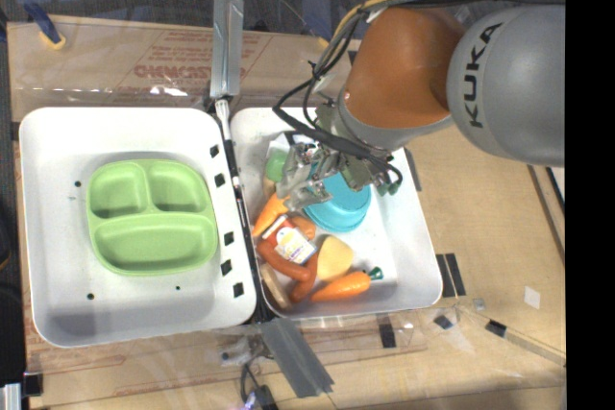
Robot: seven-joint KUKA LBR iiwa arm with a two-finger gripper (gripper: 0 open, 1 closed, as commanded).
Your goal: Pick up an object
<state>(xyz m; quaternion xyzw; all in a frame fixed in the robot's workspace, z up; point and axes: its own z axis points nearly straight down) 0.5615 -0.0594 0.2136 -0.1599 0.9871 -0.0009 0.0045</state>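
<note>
**readable text on the arm and bench**

the brand "kuka" was printed in black capitals on the grey arm (504, 77). red lettering was seen on the cardboard sheet (173, 53) behind the bins, too blurred to be read. a label on the packet (296, 246) stayed illegible.

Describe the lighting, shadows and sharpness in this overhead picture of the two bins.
In the camera view, light is soft and even; the green tray casts only a faint shadow in the left bin. The arm shades the right bin around the hand, where detail blurs. No strong glare.
</note>
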